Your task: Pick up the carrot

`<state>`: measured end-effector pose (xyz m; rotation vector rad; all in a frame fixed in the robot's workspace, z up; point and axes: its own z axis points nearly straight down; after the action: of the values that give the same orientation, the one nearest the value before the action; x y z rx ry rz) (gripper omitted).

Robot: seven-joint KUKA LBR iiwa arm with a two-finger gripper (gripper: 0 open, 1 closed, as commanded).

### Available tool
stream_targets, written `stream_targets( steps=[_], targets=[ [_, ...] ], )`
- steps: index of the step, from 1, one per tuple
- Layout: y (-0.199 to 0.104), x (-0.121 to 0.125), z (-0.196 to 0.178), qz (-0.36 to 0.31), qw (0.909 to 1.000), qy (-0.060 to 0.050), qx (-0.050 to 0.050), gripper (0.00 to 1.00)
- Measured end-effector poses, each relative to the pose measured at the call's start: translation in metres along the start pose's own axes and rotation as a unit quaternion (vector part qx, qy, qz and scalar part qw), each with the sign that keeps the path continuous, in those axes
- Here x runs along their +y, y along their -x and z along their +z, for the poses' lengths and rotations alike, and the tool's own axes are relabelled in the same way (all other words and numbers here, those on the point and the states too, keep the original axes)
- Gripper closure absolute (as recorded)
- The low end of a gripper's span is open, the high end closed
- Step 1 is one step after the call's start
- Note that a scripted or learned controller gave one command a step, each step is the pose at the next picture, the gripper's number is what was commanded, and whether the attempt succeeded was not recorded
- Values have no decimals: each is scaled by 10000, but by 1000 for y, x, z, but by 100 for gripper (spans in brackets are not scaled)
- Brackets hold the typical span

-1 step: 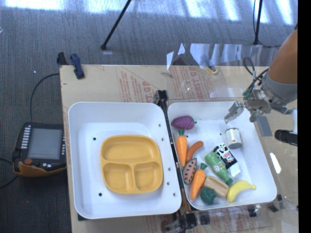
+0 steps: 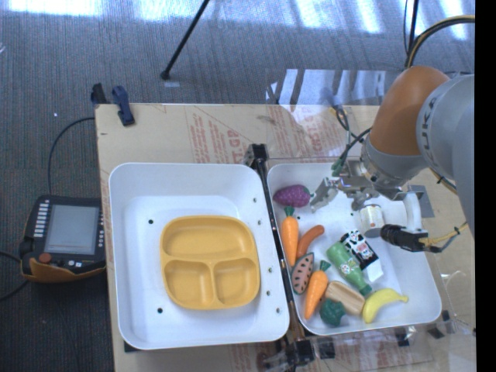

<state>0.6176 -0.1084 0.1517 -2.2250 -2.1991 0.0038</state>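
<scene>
The claw hangs over the upper part of the right bin, its metal fingers spread apart with nothing between them, though the wrist hardware behind blurs its outline. Left of that bin, a yellow divided plate lies in the left bin. Inside the right bin, a purple vegetable sits just left of the claw. Below it lies a carrot; two more orange carrots lie nearby, partly overlapped by crowded toys.

arm: grey casing | orange band above wrist | dark lettering on side | black and yellow cables
</scene>
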Motion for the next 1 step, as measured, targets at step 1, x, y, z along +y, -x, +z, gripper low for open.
stream_targets(
  steps=[1],
  targets=[
    [-20,-20,66,114,9999,21,-62,0]
  ],
)
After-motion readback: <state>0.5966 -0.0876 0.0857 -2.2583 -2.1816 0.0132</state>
